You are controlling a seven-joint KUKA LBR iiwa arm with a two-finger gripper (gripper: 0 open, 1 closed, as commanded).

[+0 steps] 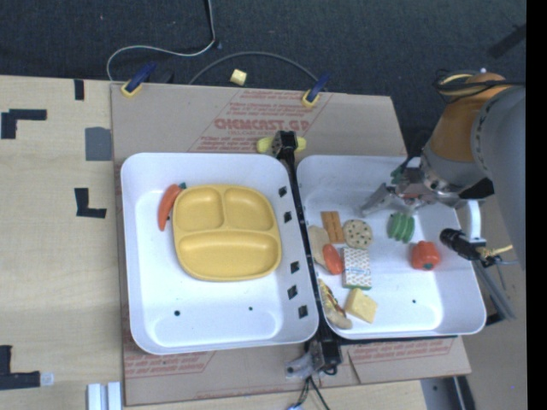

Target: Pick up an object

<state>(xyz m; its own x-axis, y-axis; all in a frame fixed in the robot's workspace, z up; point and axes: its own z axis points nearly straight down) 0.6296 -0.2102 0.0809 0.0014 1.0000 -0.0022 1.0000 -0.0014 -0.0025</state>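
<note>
Green plastic pepper toy [400, 226] is lying in the right-hand shallow white bin [385, 321], just below the robot's grey metal gripper [389, 193]. Its jaws are spreading open and holding nothing. The round red tomato toy [425, 254] is sitting close by, so the jaws could bump it or slide off the smooth pepper.
</note>
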